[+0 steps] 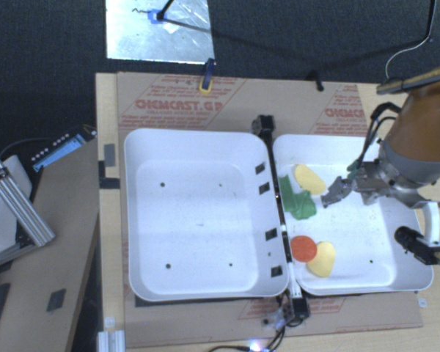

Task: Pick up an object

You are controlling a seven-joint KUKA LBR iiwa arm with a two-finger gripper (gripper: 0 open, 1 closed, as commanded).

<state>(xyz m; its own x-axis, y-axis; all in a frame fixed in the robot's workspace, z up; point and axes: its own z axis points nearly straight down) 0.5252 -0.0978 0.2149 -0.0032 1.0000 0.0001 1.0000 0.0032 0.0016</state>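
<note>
The gripper [336, 194] hangs over the right bin [367, 270], near a yellow piece [309, 179] and green thing [298, 200]. Jaws: cannot tell.

The arm reaches in from the right, its gripper [336, 193] low over the right bin [367, 266], just beside a yellow piece [308, 178] and a green object [299, 202]. Nearer the front lie an orange-red disc [303, 248] touching another yellow piece [323, 259]. The left bin [198, 211] sits alongside.
</note>
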